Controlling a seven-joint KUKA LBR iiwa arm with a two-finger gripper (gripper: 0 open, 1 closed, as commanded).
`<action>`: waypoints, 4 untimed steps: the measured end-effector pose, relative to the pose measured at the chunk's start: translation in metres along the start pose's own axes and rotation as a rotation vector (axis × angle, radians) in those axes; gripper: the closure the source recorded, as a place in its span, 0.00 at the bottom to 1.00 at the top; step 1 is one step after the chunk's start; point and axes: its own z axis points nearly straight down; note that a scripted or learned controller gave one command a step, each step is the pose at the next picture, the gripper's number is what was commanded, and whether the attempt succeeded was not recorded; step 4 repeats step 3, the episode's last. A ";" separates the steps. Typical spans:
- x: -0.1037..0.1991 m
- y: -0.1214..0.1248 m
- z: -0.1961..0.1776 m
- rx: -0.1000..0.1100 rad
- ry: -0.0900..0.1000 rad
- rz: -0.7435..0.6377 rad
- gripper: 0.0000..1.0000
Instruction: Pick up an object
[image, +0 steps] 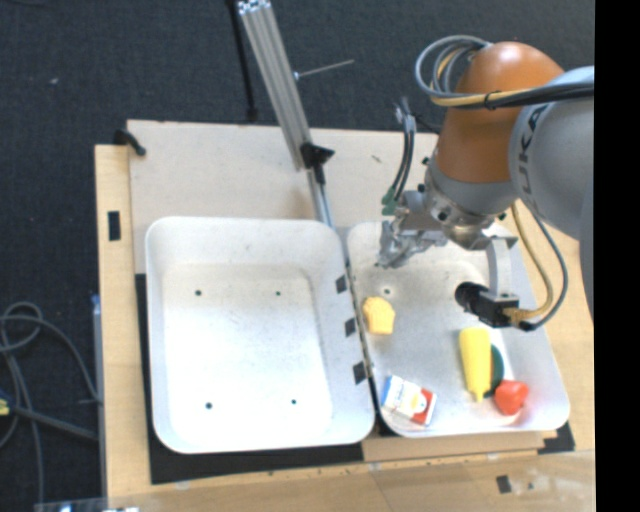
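Counter (225, 170): flat tan board carrying two shallow white bins side by side.
Left white plastic bin (160, 330): bare floor with a few dark dots.
Metal post (285, 95): slanted silver bar rising behind the bins, near the seam between them.
Right white plastic bin (430, 290): holds all the items.
Small yellow block (378, 316): near the right bin's left wall, just below the tool.
Red-and-white flat carton (409, 400): at the front-left corner of that bin.
Yellow elongated banana-shaped toy (475, 362): further right, upright in view.
Small red round object (510, 397): touching the banana toy's lower end.
Tool (392, 250): low over the bin's back-left area, nothing between the fingers; opening width not discernible.
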 end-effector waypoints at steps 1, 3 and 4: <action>0.041 0.022 0.017 0.001 0.000 0.001 1.00; 0.094 0.042 0.019 0.002 -0.002 0.002 0.00; 0.094 0.042 0.019 0.002 -0.002 0.002 0.00</action>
